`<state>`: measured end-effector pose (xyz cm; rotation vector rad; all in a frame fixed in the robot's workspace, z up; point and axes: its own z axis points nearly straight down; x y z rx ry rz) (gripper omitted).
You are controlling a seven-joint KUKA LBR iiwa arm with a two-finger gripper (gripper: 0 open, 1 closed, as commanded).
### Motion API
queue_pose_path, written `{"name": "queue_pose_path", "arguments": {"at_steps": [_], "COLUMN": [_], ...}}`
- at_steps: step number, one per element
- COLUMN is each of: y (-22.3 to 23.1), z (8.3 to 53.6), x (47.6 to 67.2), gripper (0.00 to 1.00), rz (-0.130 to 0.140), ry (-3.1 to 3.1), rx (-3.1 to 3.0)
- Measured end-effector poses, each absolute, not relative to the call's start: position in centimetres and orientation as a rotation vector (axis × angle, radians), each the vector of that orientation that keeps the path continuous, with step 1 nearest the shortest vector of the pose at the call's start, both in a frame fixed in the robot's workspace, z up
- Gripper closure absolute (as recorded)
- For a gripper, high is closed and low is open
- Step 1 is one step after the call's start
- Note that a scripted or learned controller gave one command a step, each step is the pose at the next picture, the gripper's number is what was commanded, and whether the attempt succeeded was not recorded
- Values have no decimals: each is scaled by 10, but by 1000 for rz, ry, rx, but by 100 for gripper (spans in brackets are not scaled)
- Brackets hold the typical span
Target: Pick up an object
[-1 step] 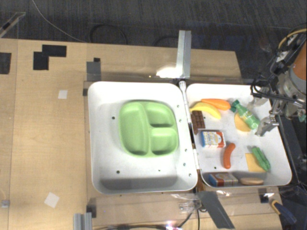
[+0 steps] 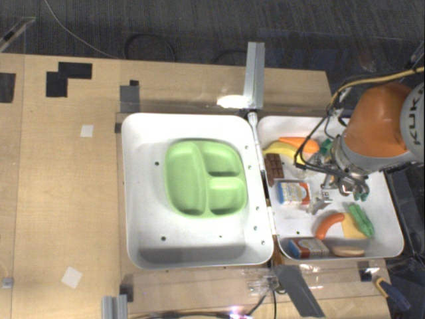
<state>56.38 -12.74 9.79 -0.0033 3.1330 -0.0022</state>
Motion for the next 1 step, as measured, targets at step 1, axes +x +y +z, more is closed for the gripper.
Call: {"name": "queue_pose_path", "arguments": {"at_steps": [1], "y": [-90], "z": [91], "x": [539], "gripper": [0], "rz": [-5], "ry": [3121], "rx": [53]}}
